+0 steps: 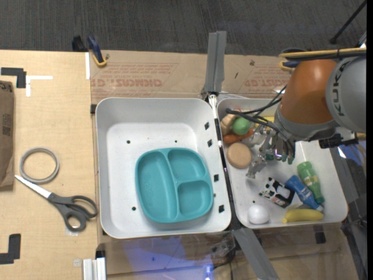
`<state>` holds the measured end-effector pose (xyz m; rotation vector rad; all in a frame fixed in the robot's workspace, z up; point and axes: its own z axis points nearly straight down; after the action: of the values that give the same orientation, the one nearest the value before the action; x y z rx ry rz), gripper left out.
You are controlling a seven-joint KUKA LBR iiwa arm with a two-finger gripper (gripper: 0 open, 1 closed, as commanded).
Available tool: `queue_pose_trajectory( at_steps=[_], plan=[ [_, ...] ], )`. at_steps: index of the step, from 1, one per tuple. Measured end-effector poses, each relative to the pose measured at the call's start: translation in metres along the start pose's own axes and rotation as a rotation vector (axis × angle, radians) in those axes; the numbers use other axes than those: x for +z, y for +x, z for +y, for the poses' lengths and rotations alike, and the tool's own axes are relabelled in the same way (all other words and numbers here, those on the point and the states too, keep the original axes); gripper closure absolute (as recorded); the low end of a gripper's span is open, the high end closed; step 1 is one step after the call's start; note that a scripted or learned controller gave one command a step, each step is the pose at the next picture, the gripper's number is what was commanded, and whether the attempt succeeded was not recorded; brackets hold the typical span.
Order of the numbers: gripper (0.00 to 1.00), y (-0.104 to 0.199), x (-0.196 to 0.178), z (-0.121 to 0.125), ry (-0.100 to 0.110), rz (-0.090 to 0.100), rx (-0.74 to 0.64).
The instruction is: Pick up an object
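The gripper (pixel 262 159) is seen low in the right bin (pixel 335 174), beside a round tan thing (pixel 238 155). Nothing is held. Whether its fingers are open or closed cannot be told.

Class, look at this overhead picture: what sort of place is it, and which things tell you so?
Probably a robotics lab bench for grasping trials: a grey and orange arm reaches over a white bin of toy food, with scissors and tape alongside.
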<state>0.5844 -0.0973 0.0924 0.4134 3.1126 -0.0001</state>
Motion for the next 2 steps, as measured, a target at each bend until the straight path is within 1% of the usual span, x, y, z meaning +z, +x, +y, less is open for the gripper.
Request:
queue_pose_trajectory(
  at_steps=[1, 2],
  plan=[
    [0.00, -0.044, 0.002, 0.014, 0.004, 0.015, -0.033],
    [0.00, -0.031, 0.000, 0.010, 0.000, -0.001, 0.072]
  ],
)
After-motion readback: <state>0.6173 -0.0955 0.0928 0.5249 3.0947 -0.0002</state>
